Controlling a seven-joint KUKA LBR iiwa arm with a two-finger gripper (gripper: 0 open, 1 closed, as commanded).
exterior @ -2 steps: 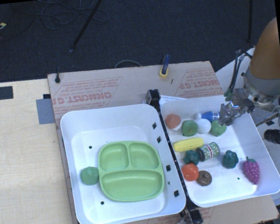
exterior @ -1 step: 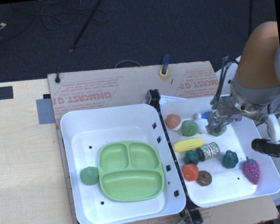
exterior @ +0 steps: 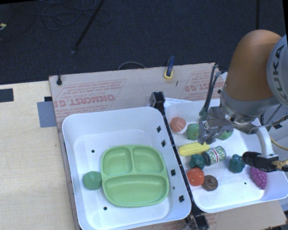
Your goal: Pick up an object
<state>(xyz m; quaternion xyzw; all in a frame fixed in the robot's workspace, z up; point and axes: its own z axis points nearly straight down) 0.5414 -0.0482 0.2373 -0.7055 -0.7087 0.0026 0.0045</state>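
Several small objects crowd the right bin (exterior: 279,194), where the gripper (exterior: 207,136) hovers at the approach step just above the yellow corn (exterior: 192,148), finger state indeterminable; next, descend and close.

The arm (exterior: 256,72) enters from the right edge of the camera view and extends leftward. Its grey body carries a large orange band above the wrist. The wrist points downward, with cabling running along its left side. The gripper (exterior: 207,136) hangs below the wrist in a near-vertical pose. The finger position cannot be resolved at this angle.
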